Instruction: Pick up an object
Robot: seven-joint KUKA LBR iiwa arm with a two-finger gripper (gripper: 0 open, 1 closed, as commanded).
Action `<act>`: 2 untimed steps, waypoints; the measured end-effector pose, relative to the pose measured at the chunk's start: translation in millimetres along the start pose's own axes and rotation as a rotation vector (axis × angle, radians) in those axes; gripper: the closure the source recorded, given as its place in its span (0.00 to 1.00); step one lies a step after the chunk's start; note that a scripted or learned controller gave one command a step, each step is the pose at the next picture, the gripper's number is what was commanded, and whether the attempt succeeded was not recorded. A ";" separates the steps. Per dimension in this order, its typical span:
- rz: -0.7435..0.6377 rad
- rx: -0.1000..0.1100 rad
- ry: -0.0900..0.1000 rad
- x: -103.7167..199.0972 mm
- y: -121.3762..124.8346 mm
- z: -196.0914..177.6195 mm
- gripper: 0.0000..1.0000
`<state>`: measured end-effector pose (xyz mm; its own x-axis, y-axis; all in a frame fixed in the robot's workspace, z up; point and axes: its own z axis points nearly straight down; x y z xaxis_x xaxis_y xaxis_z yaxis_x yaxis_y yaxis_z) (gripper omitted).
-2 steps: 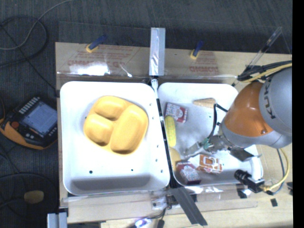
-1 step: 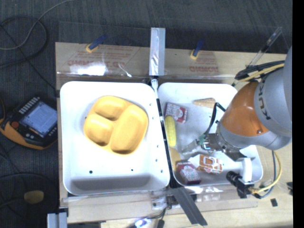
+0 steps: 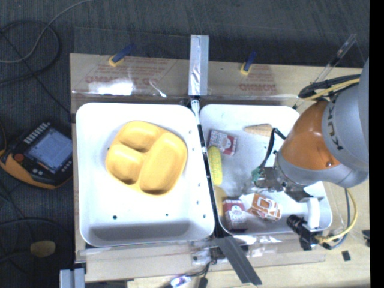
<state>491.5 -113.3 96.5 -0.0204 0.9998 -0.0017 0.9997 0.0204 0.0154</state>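
The gripper [image 3: 262, 182] sits low in the right bin [image 3: 312, 116], just above the orange packet [image 3: 265, 207] — its grip state cannot be told. Risk: neighbouring items — a red packet [image 3: 233, 212], a corn cob [image 3: 215, 164] — may deflect the descent.

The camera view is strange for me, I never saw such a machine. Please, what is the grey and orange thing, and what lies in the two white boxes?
It is a robot arm, seen from one camera above the bench, reaching in from the right. Its job is to pick up an object. The left bin holds a yellow three-part tray. The right bin holds a corn cob, a wedge-shaped piece and small packets, one orange. The gripper is low over these things; whether it holds anything cannot be told.
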 end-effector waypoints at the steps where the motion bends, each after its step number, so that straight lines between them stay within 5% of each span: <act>1: 0.052 0.021 -0.003 19.1 96.7 -82.7 1.00; 2: -0.061 0.022 -0.003 45.3 106.9 -93.3 1.00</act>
<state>596.0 -65.7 191.3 -0.0810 0.9967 -0.0049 0.9967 0.0810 -0.0072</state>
